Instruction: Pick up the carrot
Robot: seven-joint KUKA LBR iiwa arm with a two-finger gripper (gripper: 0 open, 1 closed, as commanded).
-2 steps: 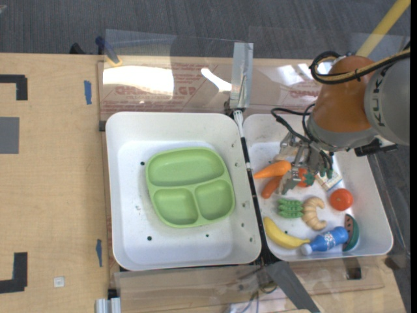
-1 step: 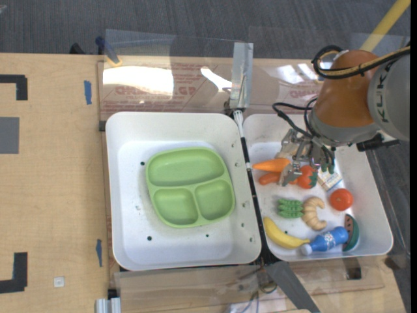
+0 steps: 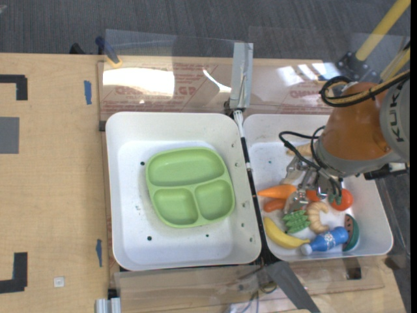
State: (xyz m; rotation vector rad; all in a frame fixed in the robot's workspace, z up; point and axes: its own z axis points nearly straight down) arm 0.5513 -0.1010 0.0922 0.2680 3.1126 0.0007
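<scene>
Currently the arm reaches in from the right edge of the bench, its orange band directly over the right bin. The gripper hangs low among the toys, just beside the carrot. The carrot lies on its side near the bin's left wall, orange body pointing left, with a second small orange piece just under it, touching or nearly so. Judgement: the arm is positioned for a descent onto the carrot's right end, since the metal parts sit right at that end.

State of the fingers: cannot tell. The metal hardware blends with cables and toys below it, and no clear gap or closure shows. Nothing is visibly held between them, so no grasp is recorded.

Other contents crowd toward the bin's near edge: banana, green leafy toy, tan curled piece, blue bottle-like toy, watermelon slice, red-orange tomato-like toy. The clutter is tight; neighbours may be bumped.

The left bin carries a green divided plate, centred, well apart from the action.

Hidden: the wrist covers the right bin's far right corner; the carrot's right end is partly masked by the hardware. A cable loop crosses the bin's far part.
</scene>
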